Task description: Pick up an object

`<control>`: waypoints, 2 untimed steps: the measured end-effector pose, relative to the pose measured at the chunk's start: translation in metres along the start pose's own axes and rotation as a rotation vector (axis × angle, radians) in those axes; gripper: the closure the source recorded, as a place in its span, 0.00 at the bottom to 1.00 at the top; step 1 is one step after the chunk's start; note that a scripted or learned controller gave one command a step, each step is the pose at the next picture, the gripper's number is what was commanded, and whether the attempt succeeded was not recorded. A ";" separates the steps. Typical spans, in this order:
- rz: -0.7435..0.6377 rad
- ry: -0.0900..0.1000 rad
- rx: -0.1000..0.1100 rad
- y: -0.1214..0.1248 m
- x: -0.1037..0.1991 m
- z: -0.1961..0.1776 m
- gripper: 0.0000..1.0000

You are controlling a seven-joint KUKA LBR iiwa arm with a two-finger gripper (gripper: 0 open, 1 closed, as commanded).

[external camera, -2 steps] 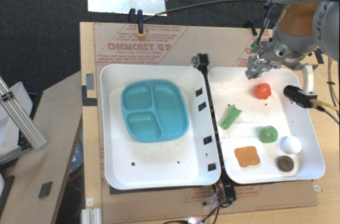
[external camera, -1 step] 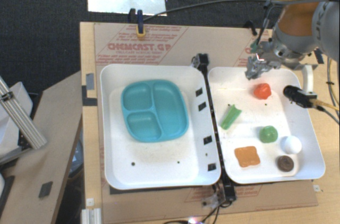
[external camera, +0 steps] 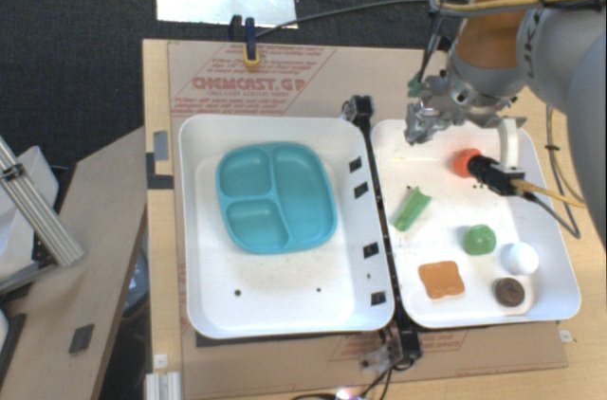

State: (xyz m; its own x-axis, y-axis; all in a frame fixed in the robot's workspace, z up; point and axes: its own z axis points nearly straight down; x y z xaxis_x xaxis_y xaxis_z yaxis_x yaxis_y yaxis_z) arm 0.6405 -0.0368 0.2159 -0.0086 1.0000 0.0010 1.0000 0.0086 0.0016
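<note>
Gripper (external camera: 420,131) hangs over the far left corner of the right bin (external camera: 550,299); wide or narrow, I cannot tell. This bin has 6 things: 1 red piece (external camera: 464,163) nearest, 1 green stick (external camera: 412,209), 1 green ball (external camera: 479,240), 1 white ball (external camera: 520,258), 1 orange square (external camera: 441,279), 1 brown disc (external camera: 510,292). Left bin (external camera: 285,299) has 1 blue plate (external camera: 277,197) w/ 3 sections.

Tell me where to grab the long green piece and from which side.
Take the green piece at its middle, from straight above, closing across its narrow width. It lies flat and slanted, with the bin bare along both long sides.
</note>
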 end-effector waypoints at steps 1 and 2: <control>-0.002 0.001 -0.002 0.011 0.060 -0.010 1.00; 0.000 0.001 -0.001 0.019 0.104 -0.007 1.00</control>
